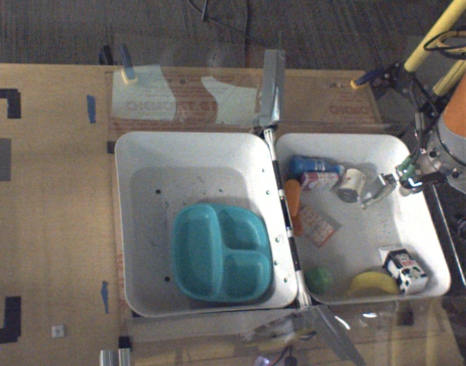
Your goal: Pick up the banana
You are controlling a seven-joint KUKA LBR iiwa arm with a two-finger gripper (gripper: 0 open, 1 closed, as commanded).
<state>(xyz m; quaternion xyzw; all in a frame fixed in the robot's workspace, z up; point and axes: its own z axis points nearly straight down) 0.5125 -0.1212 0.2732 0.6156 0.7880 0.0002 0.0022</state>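
From the overhead camera view, the banana [374, 283] lies flat in the right bin [435, 227], at about 5 o'clock of that bin's floor, close to the near wall. A small black-and-white carton [405, 271] sits touching or just beside its right end, and a green ball [319, 279] lies apart to its left.

The gripper [374, 190] hangs over the bin's upper half, at about 12 o'clock from the banana and well apart from it, beside a white roll [351, 184]; whether it is parted or closed cannot be told.

The banana looks light, smooth-skinned and soft enough to bruise. Its curved middle, gripped across the narrow width with modest force, seems the best hold, approached from the left to keep clear of the carton.
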